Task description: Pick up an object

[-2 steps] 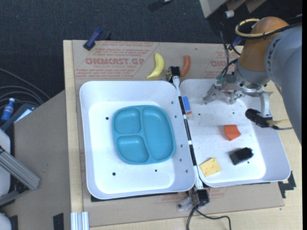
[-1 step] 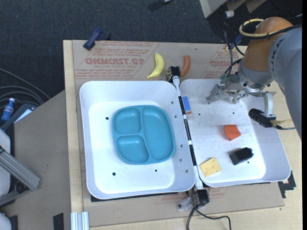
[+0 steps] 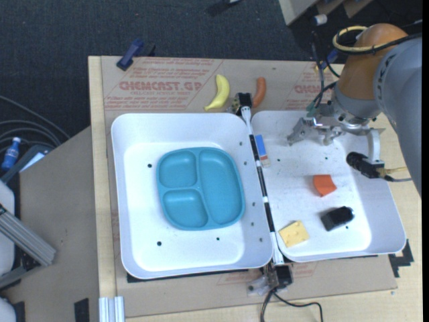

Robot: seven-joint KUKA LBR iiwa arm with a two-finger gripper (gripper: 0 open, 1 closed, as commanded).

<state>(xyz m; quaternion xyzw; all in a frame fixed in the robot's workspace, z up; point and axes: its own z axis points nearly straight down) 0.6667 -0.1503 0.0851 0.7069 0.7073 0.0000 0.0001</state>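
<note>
The right bin (image 3: 375, 243) holds an orange block (image 3: 324, 184), a black object (image 3: 336, 217) and a yellow wedge (image 3: 293, 233), all lying loose toward its front half. My gripper (image 3: 314, 135) hangs over the back of this bin, well behind the orange block and apart from it. Its fingers (image 3: 295, 135) are spread open with nothing between them. The grey arm with its orange band (image 3: 365, 59) comes in from the upper right.
A blue divided plate (image 3: 200, 187) lies in the left bin (image 3: 134, 247). A banana (image 3: 218, 92) and an orange sausage-shaped piece (image 3: 259, 91) lie on the bench behind the bins. A small blue-and-white item (image 3: 260, 148) rests on the divider.
</note>
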